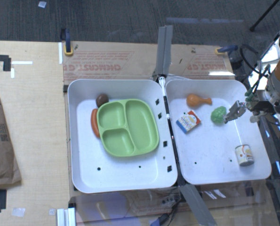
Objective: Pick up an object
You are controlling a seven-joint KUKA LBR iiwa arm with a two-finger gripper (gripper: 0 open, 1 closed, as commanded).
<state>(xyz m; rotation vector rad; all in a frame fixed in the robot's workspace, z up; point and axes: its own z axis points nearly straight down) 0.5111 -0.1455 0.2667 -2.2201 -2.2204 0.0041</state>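
Four things lay in the right bin [252, 173] below my pincer [234, 113]; the green ball [219, 114] sat just beside it, likeliest target. Whether its fingers were apart, I cannot tell.

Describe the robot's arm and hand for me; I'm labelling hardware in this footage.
At the right edge, the metal-grey hand is a slim pointed piece on a blocky grey-and-black wrist. Above it sits a bit of orange band. Black cables loop beside the arm.
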